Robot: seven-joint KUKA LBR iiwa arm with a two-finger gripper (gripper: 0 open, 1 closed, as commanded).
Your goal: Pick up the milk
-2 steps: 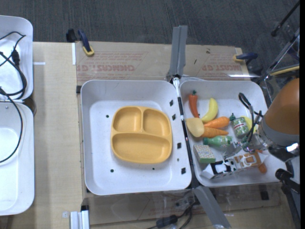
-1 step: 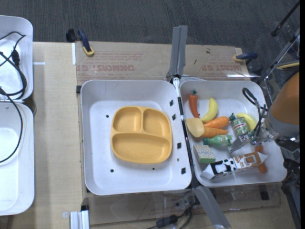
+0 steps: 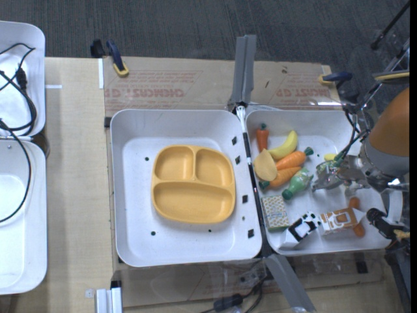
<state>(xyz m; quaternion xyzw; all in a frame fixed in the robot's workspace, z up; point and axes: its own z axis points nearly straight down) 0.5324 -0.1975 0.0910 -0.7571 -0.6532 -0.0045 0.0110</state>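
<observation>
On my feed, two white bins. Left bin (image 3: 130, 194): one yellow divided plate (image 3: 193, 184). Right bin (image 3: 287, 117): banana (image 3: 285, 146), carrots (image 3: 291, 161), green bottle (image 3: 296, 183), a black-and-white carton, the milk (image 3: 303, 227), near the front wall, with an orange-and-white carton (image 3: 337, 222) just beside it. Gripper (image 3: 333, 177) sits low over the right bin's right half, apart from the milk; I cannot tell how far it is open, and I see nothing in it.
</observation>
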